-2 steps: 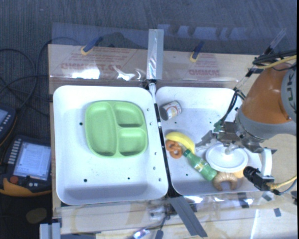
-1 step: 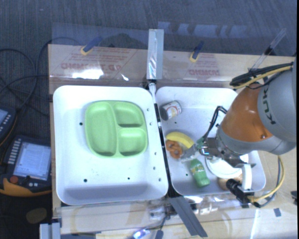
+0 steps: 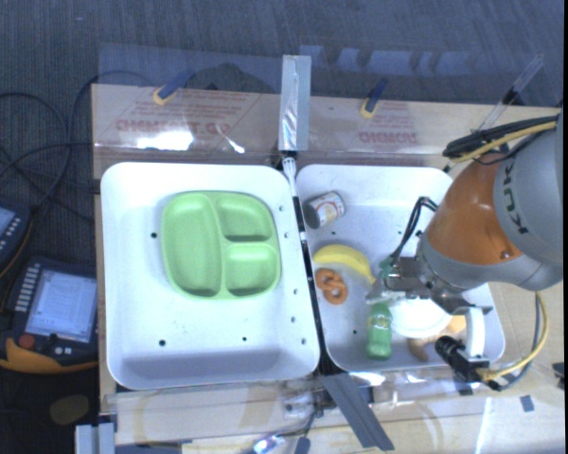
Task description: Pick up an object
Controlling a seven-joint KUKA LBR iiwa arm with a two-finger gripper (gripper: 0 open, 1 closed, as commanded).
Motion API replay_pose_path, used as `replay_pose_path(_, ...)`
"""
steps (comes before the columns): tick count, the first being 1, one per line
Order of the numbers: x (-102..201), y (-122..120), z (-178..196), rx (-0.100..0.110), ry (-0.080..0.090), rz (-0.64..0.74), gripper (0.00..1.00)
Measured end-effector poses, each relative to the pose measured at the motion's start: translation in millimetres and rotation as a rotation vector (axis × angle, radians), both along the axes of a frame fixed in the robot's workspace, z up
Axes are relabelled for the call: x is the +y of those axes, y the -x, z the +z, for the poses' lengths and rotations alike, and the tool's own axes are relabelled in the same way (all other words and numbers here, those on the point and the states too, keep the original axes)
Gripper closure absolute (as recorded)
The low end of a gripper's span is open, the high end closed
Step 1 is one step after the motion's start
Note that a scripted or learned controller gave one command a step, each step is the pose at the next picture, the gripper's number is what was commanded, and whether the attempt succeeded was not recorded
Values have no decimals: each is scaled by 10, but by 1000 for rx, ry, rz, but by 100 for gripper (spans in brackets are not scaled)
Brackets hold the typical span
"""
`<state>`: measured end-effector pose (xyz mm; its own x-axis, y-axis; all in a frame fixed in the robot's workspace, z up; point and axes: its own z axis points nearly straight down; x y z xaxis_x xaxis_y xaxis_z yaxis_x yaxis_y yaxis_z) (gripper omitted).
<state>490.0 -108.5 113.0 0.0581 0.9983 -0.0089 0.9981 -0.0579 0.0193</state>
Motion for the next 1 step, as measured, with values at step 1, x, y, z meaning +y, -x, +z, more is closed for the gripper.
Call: replay_pose_path(1,-153,69,549,22,-10,-15,100)
